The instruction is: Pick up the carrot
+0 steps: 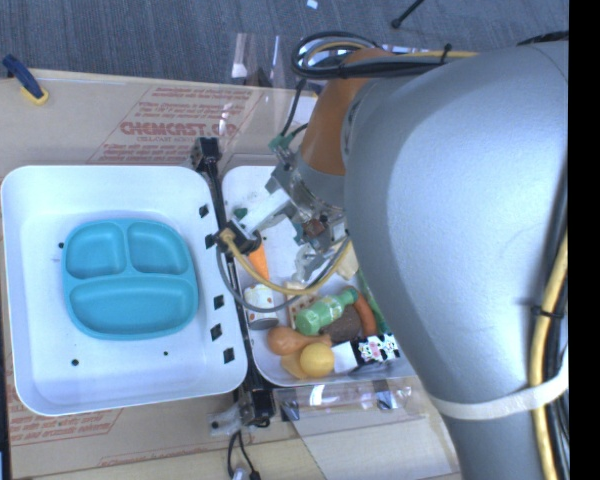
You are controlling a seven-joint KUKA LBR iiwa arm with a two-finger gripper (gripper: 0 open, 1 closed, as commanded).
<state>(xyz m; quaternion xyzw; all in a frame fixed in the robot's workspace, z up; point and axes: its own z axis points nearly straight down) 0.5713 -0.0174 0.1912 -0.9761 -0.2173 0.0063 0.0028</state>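
Note:
The carrot (258, 262), a short orange piece, lies near the left wall of the right bin (242, 182), beside a yellow cable loop. My gripper (302, 230) hangs low over the middle of that bin, just right of and slightly above the carrot. The grey arm and its orange band hide most of the bin's right half. Nothing can be made out held in the gripper.
At the right bin's front lie a green bottle (325, 314), a brown pear-like fruit (284, 341), a yellow lemon (317, 358), a black-and-white block (376, 350) and another orange-and-brown piece (363, 315). The left bin (20, 268) holds a blue divided plate (130, 274).

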